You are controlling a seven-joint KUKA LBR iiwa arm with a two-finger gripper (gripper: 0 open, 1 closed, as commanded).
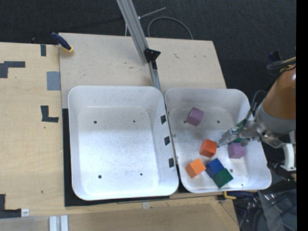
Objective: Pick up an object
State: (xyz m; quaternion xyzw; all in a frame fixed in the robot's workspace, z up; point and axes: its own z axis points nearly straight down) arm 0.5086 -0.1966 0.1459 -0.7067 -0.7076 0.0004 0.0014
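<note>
The two bins [115, 96] were seen as smooth white plastic, faintly speckled; the bench top [29, 105] was seen as pale matt wood board; the slanted rail [132, 18] appeared as brushed metal; the coloured blocks [208, 148] looked matt.

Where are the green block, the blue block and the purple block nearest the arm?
green block [223, 178]: camera view, its top face.
blue block [214, 166]: camera view, middle of its top face.
purple block nearest the arm [236, 150]: camera view, its top face, by the right bin's wall.
</note>
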